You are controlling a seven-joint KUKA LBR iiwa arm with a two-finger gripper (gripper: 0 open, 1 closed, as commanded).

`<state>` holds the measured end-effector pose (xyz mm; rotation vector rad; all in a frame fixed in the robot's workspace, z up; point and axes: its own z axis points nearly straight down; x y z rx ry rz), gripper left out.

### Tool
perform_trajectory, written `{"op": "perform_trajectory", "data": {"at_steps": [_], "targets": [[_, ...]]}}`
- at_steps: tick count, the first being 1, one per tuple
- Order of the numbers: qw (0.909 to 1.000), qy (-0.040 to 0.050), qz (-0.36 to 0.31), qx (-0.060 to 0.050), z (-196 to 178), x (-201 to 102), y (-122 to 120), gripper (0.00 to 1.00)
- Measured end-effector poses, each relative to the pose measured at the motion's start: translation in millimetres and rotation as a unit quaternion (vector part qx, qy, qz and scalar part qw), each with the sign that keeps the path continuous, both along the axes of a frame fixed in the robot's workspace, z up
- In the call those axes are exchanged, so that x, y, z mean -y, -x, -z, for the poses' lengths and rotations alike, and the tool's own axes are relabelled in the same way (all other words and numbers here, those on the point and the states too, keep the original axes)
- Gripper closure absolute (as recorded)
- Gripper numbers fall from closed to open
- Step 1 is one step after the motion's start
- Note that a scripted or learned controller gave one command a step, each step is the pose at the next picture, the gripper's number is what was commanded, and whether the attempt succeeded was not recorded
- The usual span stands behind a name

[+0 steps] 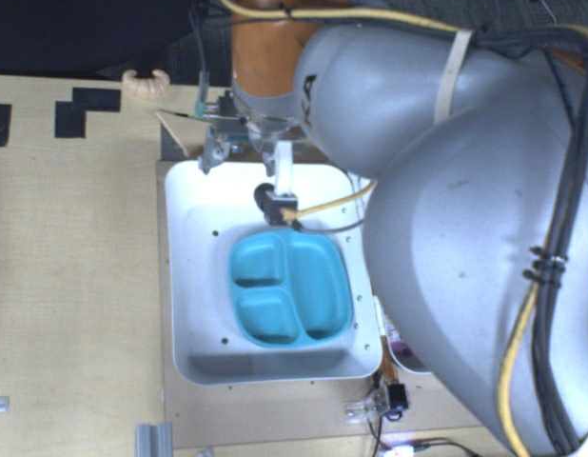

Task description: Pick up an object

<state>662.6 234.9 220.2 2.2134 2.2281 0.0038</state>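
Note:
A blue divided plate (292,288) with three compartments lies flat in the near half of the left white bin (194,255). My gripper (221,144) hangs over the bin's far edge, up and to the left of the plate and apart from it. Nothing shows in its grasp. The grey arm with its orange band covers the right side of the view and hides most of the right bin.
A small beige ring-shaped object (145,84) lies on the bench beyond the bin. Black square marks (85,109) sit on the bench at the far left. A bit of something purple (401,347) peeks out beneath the arm at the right.

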Motion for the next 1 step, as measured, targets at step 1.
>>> {"op": "perform_trajectory", "data": {"at_steps": [1], "targets": [[1.0,-0.0009,-0.001,0.003,-142.0,11.8,-6.5,0.0]]}}
